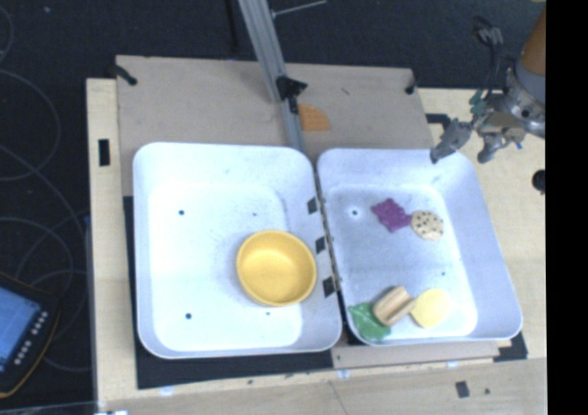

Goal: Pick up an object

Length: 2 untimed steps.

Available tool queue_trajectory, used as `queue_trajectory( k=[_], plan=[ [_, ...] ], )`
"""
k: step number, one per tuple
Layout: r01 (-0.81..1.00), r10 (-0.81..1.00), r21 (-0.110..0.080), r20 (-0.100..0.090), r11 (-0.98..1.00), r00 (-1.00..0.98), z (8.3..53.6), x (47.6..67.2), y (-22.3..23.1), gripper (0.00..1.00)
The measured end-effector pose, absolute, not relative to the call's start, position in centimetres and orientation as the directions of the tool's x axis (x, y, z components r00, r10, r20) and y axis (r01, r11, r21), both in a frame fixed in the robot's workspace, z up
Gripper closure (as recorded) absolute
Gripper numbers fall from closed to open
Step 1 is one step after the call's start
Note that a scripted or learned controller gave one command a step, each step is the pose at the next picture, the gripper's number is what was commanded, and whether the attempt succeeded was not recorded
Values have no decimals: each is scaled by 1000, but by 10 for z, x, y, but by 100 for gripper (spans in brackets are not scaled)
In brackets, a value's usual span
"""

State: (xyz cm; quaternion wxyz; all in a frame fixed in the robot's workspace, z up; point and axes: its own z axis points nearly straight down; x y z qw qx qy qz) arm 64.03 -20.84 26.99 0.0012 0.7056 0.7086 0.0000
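The right bin (464,185) holds a purple piece (391,214), a round cookie (426,225), a tan block (391,304), a yellow lump (430,308) and a green piece (366,321). A yellow bowl (276,267) sits in the left bin (184,184). My gripper (469,144) hovers above the right bin's far right corner, open, with nothing between its fingers. It stands well apart from every object, the cookie being the closest.
A grey metal pole (262,37) slants from the top centre down to the gap between the bins. A small orange tag (312,117) lies on the brown board behind the bins. A tablet (18,330) rests at the lower left.
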Motion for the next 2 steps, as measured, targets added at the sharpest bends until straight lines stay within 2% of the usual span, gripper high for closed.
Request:
queue_trajectory(
  k=[1, 2],
  plan=[
    [1000, 1000, 1, -3, 4, -4, 270, 640, -209, 0],
    [1000, 1000, -3, -3, -1, 1, 226, 635, -215, 0]
  ],
)
